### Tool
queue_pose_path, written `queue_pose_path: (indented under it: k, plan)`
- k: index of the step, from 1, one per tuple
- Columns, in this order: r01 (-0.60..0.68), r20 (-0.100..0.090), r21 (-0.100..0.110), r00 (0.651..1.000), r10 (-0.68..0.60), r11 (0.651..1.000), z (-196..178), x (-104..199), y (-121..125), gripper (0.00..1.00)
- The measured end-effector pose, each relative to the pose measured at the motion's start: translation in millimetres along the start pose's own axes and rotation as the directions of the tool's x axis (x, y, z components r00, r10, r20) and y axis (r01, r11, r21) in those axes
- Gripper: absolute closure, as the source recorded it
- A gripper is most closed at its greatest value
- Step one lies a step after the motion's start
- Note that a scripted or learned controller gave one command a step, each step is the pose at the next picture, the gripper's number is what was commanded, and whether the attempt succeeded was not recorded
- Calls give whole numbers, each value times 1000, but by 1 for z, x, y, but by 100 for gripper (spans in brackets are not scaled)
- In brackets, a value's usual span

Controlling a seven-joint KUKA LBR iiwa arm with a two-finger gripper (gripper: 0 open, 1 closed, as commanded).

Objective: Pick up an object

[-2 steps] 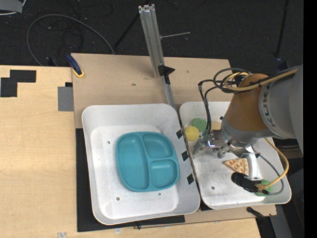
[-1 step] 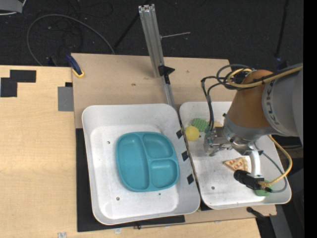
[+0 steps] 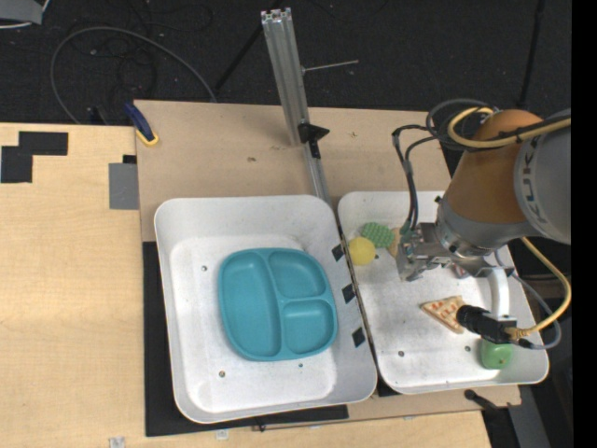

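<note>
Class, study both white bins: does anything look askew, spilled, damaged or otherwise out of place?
Nothing stands out. The teal divided plate lies flat in the left bin. In the right bin, the yellow ball, green ridged piece, pizza slice and green block lie scattered but intact.

Partial dark lettering, possibly "KU", on the grey arm [image 3: 550, 185] at right edge; no other legible text or labels.
</note>
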State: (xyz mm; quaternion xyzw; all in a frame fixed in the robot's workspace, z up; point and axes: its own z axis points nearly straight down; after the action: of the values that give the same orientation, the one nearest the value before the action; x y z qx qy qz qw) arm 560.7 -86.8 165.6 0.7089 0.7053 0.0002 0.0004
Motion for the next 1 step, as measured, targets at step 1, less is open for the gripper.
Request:
queue_pose_path:
  k: [1]
  plan:
    - [6,0,-1,1000,-6,1000,-52,8,-5,100]
